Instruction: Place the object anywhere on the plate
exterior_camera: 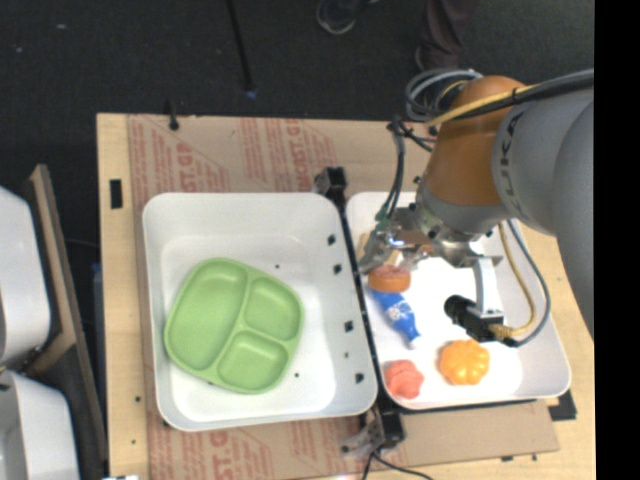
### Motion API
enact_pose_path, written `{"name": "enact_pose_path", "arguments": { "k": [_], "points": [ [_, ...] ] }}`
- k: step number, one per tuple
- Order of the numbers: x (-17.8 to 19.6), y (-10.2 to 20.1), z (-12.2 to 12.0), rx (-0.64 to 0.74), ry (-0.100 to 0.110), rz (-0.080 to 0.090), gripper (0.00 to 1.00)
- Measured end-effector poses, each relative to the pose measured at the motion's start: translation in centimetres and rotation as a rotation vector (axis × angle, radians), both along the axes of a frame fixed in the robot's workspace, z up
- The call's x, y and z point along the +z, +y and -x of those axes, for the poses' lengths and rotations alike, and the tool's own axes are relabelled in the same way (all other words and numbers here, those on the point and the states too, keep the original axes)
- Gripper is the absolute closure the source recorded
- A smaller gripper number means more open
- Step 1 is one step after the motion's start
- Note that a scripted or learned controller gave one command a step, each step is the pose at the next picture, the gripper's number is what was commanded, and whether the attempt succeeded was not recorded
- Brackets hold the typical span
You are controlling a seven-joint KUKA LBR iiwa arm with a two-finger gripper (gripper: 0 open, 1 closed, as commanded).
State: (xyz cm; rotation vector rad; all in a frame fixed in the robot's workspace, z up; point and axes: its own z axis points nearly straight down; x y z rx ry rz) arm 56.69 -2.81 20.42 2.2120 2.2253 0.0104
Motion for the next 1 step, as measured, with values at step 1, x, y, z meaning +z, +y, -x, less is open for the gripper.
{"name": "enact_pose_path", "arguments": {
  "k": [1],
  "points": [
    [2.76, 7.41, -1.58, 0.000, 0.005, 0.001, 1.00]
  ]
}}
